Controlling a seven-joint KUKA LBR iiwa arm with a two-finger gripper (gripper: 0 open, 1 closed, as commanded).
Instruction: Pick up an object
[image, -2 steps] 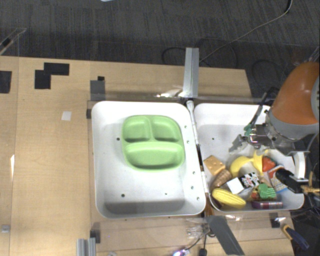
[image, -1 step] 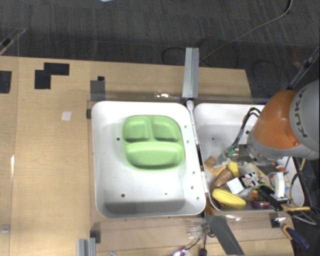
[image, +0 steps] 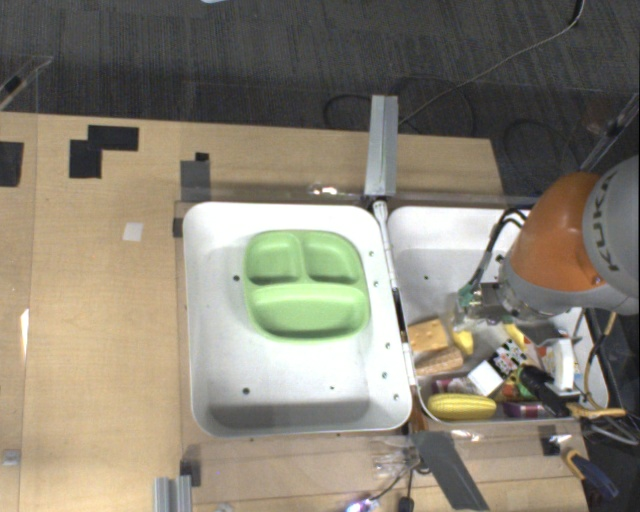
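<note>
My gripper (image: 482, 312) hangs low over the right bin (image: 440, 240), under the grey wrist and its orange band. Just left of it lies a tan, sponge-like block (image: 428, 338) with a small yellow piece (image: 463, 341) beside it. A white block (image: 486, 378) sits a little nearer the front, and a yellow banana (image: 461, 406) lies along the bin's front wall. Small coloured items (image: 515, 360) crowd the front right corner, partly hidden by the arm. Nothing is seen held.
The left bin (image: 215, 380) holds a green divided plate (image: 304, 282) near its middle. A metal post (image: 381, 150) stands behind the gap between the bins. Bare white floor shows in the far half of the right bin.
</note>
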